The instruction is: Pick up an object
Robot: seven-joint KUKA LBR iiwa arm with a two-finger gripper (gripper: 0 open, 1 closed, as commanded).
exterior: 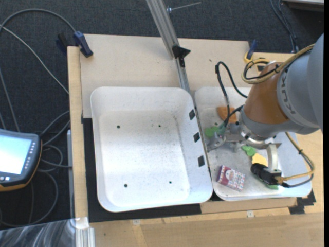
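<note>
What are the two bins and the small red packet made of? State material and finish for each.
Left bin and right bin: likely moulded plastic, matt white, judging by rounded corners and a thin rim; the left is dark-speckled. Small red packet: probably printed card or foil wrapper, flat with a printed face; too small to tell which.

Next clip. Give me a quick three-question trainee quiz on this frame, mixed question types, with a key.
1. True or false: the arm is over the right bin.
2. The red packet lies in which bin?
A. left
B. right
C. outside both
3. Fill in: the object beside the black part, near the right bin's front edge, is coloured ____.

Key: 1 true. 2 B. 3 yellow.
</note>
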